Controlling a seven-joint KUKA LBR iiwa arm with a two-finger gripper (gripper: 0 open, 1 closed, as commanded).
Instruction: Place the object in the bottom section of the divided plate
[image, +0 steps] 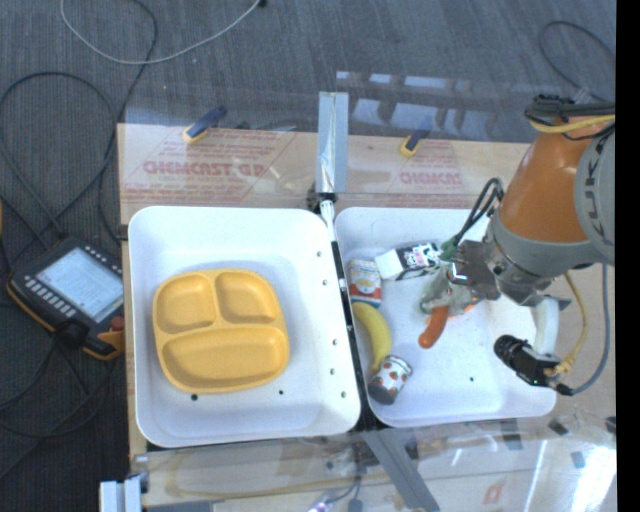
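The end effector hangs low in the right bin, directly over the upper end of the orange piece. This is a carrot-shaped thing that I take to be the object to move. The wrist covers the end effector, so I cannot tell whether it is spread or pressed together, nor whether the piece is gripped. I judge the step in hand to be the pick, with lift, carry and placing not yet done.

The orange piece lies near the middle of the right bin. Its long axis runs from 1 o'clock to 7 o'clock. The upper end is tucked under the end effector and the free end points to 7 o'clock. Which end is the narrower is too small to tell.

At 9 o'clock from the piece, apart from it, a banana lies along the bin's left wall. A small tin sits just beside the banana's lower end. A white-and-red tub stands at 10 o'clock, and a black-and-white packet lies near the end effector at 11 o'clock.

Farther off at 9 o'clock, beyond the wall between the bins, the yellow divided plate rests in the left bin. Its bottom section, the wide compartment on the plate's 6 o'clock side, is bare.

The next move calls for a sure grip across the piece's short axis. After that comes a lift clear of the banana, the tub and the dividing wall, then travel toward 9 o'clock. The piece would likely sit best turned to lie 3 to 9 o'clock along that wide compartment.
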